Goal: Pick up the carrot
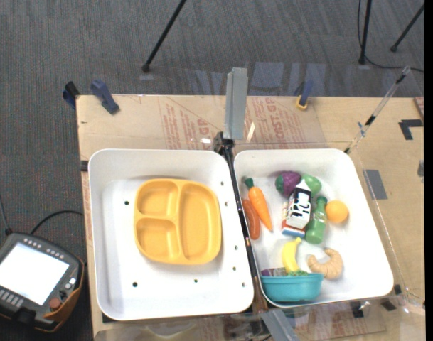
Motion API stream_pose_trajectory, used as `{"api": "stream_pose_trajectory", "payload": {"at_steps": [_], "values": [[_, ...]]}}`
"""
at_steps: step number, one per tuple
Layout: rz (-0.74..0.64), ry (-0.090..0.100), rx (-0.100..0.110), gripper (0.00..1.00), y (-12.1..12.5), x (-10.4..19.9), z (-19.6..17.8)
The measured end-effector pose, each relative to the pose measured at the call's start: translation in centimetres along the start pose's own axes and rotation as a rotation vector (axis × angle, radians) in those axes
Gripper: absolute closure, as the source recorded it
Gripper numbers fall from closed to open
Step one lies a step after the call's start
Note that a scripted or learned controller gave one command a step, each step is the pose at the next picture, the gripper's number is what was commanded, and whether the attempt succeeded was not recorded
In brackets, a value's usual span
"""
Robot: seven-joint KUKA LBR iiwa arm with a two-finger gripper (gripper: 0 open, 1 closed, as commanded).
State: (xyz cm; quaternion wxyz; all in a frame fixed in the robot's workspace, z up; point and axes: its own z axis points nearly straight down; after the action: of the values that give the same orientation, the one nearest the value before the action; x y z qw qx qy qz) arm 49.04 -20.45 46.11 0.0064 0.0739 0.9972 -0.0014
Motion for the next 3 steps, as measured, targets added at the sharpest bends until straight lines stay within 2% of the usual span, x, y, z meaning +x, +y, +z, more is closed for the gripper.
{"api": "stream_pose_trajectory", "payload": {"at_steps": [1, 2, 3], "values": [[-0.214, 0.015, -0.006, 1.0, -0.9, 1.3, 7.8], [-0.132, 0.025, -0.008, 1.0, 2.2, 0.6, 24.3], [-0.286, -0.001, 0.0, 1.0, -0.4, -2.4, 7.1]]}}
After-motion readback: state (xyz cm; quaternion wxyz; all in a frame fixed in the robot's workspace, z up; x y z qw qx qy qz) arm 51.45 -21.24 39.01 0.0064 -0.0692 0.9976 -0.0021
